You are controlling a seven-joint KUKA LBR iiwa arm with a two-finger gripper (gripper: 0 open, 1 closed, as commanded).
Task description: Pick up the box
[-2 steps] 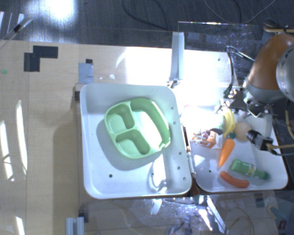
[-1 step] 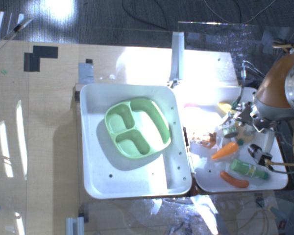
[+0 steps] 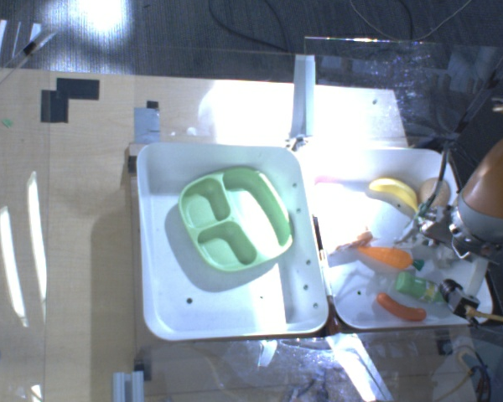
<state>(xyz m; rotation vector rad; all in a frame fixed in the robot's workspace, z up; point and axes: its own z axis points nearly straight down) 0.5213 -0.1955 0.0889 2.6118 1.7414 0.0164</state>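
Nearest the camera, along the near wall of the right bin [image 3: 352, 318], a red sausage-shaped item [image 3: 401, 309] is lying beside a small green object [image 3: 417, 287]. Just beyond these, an orange carrot [image 3: 386, 257] is resting across the bin floor, its left tip meeting a small reddish piece [image 3: 356, 242]. A yellow banana [image 3: 394, 193] is curving along the far side of the same bin, with a pale rounded item [image 3: 432, 193] just to its right. No item here is reading clearly as a box; strong glare is washing out much of the bin floor, so the box's place cannot be told.

Left bin [image 3: 155, 249] is holding a green divided tray [image 3: 233, 218], three compartments facing up, lying slightly tilted toward the far right corner.

Arm wrist with its orange band [image 3: 495, 187] is entering from the right; the gripper [image 3: 436, 229] is hanging low over the right part of the right bin, near the carrot's right end. How wide it is standing, and whether it is touching anything, cannot be told
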